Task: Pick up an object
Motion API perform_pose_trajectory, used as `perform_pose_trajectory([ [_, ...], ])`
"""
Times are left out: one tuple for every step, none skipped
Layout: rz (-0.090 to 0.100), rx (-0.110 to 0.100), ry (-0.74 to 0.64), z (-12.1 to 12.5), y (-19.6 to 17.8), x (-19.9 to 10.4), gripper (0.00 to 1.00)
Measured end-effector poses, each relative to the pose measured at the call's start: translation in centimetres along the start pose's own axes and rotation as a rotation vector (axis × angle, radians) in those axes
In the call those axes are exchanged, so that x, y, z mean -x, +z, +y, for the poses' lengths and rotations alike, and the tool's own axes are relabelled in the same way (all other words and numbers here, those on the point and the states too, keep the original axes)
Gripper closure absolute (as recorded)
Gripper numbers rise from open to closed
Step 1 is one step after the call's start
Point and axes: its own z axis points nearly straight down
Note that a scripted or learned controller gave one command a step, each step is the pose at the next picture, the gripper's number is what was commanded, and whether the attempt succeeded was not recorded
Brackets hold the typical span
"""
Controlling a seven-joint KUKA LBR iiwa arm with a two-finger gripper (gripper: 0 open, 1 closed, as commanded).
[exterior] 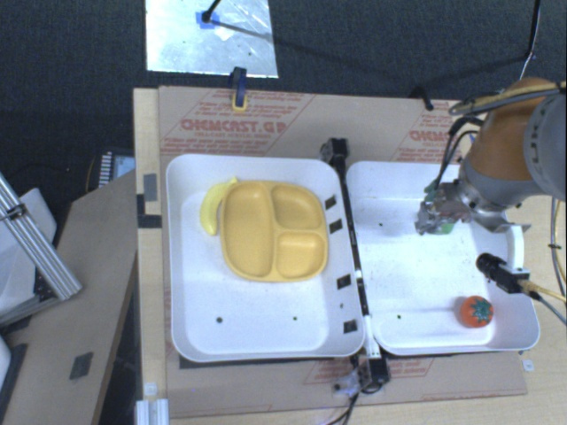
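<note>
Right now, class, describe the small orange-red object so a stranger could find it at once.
Start at the right-hand bin of the two white bins. Go to its near right corner, below the arm's hand. There lies the small round orange-red fruit with a green top, unlike the yellow divided tray in the left bin.

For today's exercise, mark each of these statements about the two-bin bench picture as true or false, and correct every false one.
1. The yellow divided tray lies in the left bin. True.
2. A banana sticks out from under the tray's left edge. True.
3. The tomato sits in the left bin. False: it is in the right bin, near its lower right corner.
4. The hand is over the tomato. False: it is at the upper part of the right bin, apart from the tomato.
5. The tray has three compartments. True.
</note>
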Motion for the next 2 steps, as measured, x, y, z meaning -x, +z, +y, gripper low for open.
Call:
perform_pose_trajectory([
  [-0.001,0.003,-0.003,0.4,-6.5,0.0,1.0],
  [-0.001,0.001,-0.003,0.6,-11.2,0.8,1.0],
])
